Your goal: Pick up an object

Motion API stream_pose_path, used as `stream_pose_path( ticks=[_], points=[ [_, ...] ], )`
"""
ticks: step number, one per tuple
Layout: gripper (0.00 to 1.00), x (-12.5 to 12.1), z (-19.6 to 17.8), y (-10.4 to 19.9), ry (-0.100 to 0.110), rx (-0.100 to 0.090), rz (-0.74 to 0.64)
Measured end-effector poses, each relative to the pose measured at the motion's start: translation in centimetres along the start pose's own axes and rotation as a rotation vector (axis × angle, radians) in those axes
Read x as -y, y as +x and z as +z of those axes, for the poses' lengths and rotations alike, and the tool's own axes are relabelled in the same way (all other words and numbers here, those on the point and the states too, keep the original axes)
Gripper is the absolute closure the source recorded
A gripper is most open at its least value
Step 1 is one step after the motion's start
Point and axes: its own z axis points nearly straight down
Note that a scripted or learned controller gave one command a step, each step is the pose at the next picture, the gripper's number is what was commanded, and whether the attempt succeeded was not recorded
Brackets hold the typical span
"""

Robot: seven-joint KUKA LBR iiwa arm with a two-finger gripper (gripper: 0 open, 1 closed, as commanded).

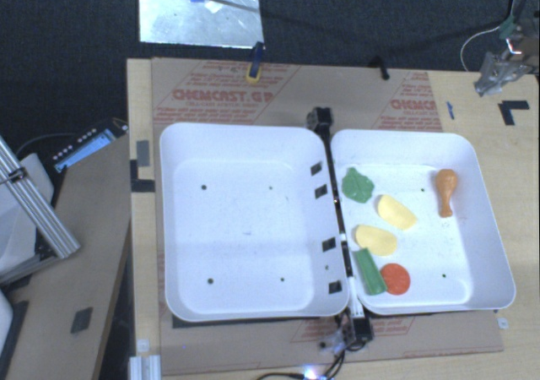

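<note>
Six toy foods in the right bin (485,201), left bin (245,138) beside it.

From my feed I cannot tell the claw's state. An orange drumstick (445,190) lies upright in view, fat end up, near the right wall. The green stick (369,271) slants down-right, touching the red disc (396,279); two yellow pieces (395,212) (376,240) and a green lump (358,186) sit above. Both bins rest on printed cardboard (228,87) over dark carpet.

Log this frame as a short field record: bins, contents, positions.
left bin: no objects seen inside
right bin: six toy food pieces
green leafy piece: upper left, near the divider
orange drumstick: upper right, apart from the rest
yellow pieces: one centre, one below it
green stick: lower left
red round piece: beside the green stick
</note>
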Motion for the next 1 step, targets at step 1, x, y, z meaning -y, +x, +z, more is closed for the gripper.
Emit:
stream_pose_path(
  ticks=[1],
  points=[
    [1.0,-0.46,-1.53,0.01,0.0,-0.001,-0.003]
  ],
)
